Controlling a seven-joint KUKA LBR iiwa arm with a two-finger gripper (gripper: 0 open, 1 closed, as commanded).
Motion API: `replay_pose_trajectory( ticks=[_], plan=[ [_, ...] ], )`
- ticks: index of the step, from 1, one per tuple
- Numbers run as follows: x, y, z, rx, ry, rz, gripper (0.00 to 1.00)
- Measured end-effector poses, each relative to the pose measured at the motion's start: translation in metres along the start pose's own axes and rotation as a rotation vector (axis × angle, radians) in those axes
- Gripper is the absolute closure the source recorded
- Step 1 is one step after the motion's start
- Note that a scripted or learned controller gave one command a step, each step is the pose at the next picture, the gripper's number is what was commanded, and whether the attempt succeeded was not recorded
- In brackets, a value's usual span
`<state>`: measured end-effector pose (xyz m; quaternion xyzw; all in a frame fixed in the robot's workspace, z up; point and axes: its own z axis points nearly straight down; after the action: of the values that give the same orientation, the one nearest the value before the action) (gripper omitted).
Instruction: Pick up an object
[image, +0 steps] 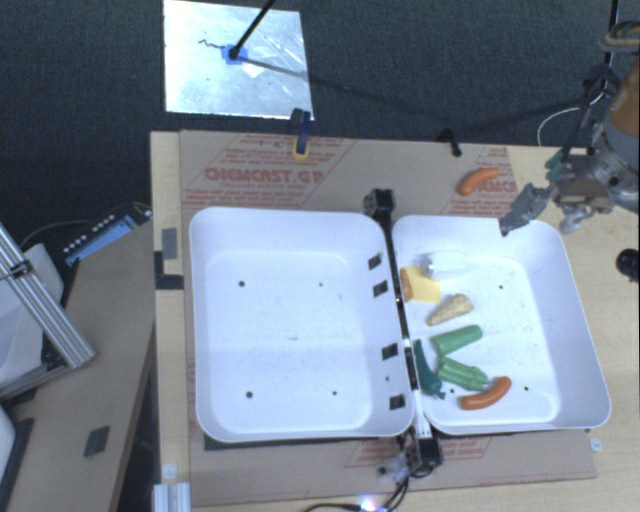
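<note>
The right bin (560, 330) holds several small items along its left side: a white piece (447, 263), a yellow block (421, 286), a tan wedge (450, 308), a green piece (457, 338), a green pepper-like piece (463, 374), a dark teal piece (428, 377) and an orange sausage (485, 393). My gripper (546, 217) hangs over the bin's far right corner, well away from these items. Its two fingers are spread and open, with nothing between them.
A second orange sausage (478, 181) lies on the cardboard beyond the right bin, left of the gripper. The left bin (290, 320) sits beside it, joined by a black divider (392, 300). A yellow-blue clamp (300, 135) sits at the cardboard's far edge.
</note>
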<state>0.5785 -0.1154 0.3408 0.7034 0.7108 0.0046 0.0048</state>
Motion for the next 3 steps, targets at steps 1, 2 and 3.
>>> replay_pose_trajectory(
  ticks=[1, 2, 3],
  plan=[
    [-0.003, -0.001, -0.005, 0.006, -0.001, 0.002, 1.0],
    [0.05, 0.022, -0.027, 0.008, 0.002, 0.0, 1.0],
    [0.111, 0.052, -0.042, 0.008, 0.002, 0.0, 1.0]
  ],
)
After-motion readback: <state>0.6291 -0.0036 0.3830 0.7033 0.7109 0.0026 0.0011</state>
